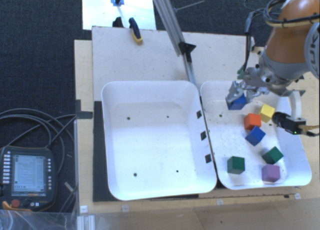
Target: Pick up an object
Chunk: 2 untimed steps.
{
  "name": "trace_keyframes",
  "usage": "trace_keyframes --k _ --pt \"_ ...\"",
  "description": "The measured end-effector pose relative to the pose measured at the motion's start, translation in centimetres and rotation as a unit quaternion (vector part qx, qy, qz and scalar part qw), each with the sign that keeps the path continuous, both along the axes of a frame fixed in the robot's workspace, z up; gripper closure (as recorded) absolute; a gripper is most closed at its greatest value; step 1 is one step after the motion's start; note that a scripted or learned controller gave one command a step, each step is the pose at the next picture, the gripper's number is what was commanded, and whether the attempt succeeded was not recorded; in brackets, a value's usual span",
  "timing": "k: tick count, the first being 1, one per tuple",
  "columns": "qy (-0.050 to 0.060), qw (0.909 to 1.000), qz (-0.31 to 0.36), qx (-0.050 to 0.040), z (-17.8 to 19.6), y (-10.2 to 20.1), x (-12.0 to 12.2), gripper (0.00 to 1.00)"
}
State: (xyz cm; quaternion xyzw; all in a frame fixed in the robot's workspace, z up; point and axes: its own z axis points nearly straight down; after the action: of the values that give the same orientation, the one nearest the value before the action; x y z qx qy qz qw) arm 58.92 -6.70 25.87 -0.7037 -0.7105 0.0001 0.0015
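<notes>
My gripper [236, 97] hangs over the far left part of the right bin [220, 124], reaching in from the right. A blue cube [238, 103] sits between its grey fingers, at their tips, and the fingers are shut on it. I cannot tell whether the cube touches the bin floor. Loose in the same bin lie a yellow cube [267, 111], an orange cube [252, 121], a second blue cube [255, 135], a dark green cube [273, 155], a green cube [236, 164] and a purple cube [270, 173].
The left bin [150, 139] stands beside the right one, their rims touching. A slanted metal pole [170, 19] runs down to the gap between the bins. A teach pendant [27, 176] and cables lie at the far left, off the bench.
</notes>
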Motion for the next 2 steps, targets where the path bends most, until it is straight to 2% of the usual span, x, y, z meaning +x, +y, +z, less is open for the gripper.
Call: trace_keyframes --k 2 --pt "-0.001 1.0000 0.001 0.0005 0.8 10.9 -3.3 1.00"
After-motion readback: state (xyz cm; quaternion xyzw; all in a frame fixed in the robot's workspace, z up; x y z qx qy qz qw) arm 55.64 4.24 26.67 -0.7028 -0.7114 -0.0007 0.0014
